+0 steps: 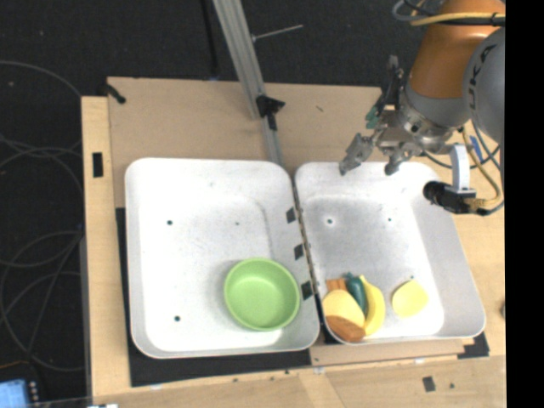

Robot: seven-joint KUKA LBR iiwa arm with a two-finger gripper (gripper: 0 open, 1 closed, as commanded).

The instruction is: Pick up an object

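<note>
My gripper (371, 161) hangs over the far edge of the right bin (374, 219), its two fingers spread open with nothing between them. At that bin's near edge lies a cluster of toy food: a yellow banana (372, 306), a dark green piece (356, 293) and an orange-brown round piece (344, 316). A yellow lemon-like object (409, 298) rests just to their right. A green bowl (261, 293) sits in the left bin (195, 228) near its front right corner. All objects lie well below the gripper in the view.
A grey metal post (246, 66) slants up from between the bins at the back. A black fitting with a cable (446, 195) sits by the right bin's far right rim. Brown bench board (187, 117) surrounds the bins.
</note>
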